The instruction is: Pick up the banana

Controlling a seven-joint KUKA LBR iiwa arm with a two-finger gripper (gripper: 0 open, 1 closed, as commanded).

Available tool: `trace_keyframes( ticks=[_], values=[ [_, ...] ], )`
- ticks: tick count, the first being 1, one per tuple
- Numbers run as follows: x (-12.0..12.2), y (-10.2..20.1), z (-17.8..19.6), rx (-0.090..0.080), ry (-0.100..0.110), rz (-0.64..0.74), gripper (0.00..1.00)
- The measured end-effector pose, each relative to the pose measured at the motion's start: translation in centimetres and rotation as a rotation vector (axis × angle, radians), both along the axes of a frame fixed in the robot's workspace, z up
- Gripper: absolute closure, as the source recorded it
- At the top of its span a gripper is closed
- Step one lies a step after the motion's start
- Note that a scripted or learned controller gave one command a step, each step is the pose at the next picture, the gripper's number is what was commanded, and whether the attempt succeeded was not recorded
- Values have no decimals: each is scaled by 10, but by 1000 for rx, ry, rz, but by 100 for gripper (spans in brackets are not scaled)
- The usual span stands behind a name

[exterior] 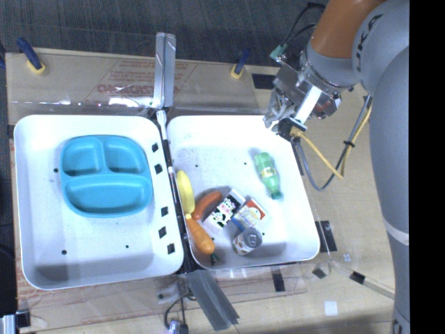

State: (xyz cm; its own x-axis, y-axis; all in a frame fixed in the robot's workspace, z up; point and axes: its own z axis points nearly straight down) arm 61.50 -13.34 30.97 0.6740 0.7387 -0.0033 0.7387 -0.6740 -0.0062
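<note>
The yellow banana point(184, 191) lies along the left wall of the right bin point(229, 134), pointing front to back. A hot dog point(207, 203) touches its right side and a carrot point(201, 236) lies just in front of it. My gripper point(281, 122) hangs over the right bin's back right corner, well right of and behind the banana. Nothing shows between its fingers, and the wrist hides how they stand.
Also in the right bin are a green bottle point(267, 173), a small black-and-white carton point(224, 211), a red-labelled packet point(250, 213) and a tin can point(247, 241). A blue divided plate point(106, 173) lies in the left bin point(35, 221). A yellow cable point(323, 165) loops beside the arm.
</note>
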Motion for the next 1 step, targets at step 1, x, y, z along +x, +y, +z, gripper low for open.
trace_keyframes(
  ticks=[1],
  values=[
    [4,-20,9,-3,-2,-622,100]
  ],
)
